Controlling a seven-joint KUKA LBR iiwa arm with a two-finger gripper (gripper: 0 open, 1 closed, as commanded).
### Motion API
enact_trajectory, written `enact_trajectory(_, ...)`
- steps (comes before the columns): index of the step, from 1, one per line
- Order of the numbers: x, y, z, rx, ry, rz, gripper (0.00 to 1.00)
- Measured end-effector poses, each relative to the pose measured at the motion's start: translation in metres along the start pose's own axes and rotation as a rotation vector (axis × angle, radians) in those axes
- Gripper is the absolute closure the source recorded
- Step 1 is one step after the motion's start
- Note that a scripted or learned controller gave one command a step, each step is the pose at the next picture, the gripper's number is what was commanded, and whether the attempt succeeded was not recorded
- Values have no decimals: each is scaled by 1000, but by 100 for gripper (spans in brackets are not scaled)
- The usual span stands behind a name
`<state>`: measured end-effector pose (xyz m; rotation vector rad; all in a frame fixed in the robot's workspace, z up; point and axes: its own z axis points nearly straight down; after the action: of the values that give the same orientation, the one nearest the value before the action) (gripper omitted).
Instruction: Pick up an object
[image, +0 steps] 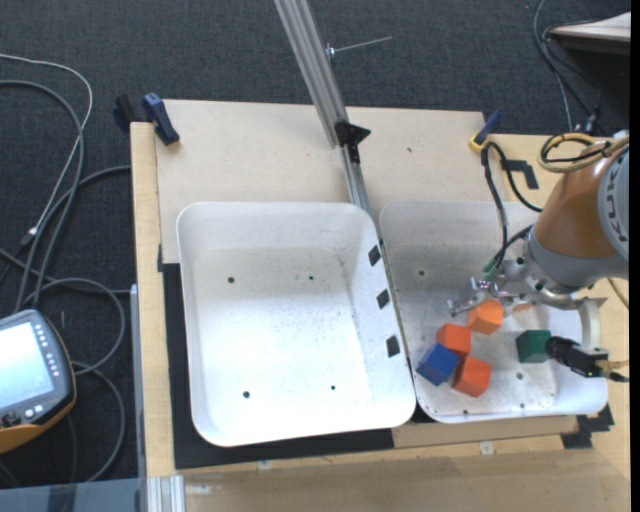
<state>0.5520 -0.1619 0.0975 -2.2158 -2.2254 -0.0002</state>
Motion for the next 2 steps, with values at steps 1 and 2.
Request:
enact_trajectory(1, -1, 0, -13, -3, 0, 3, 100)
enact_trajectory(2, 83, 8, -2, 2, 4, -3, 100)
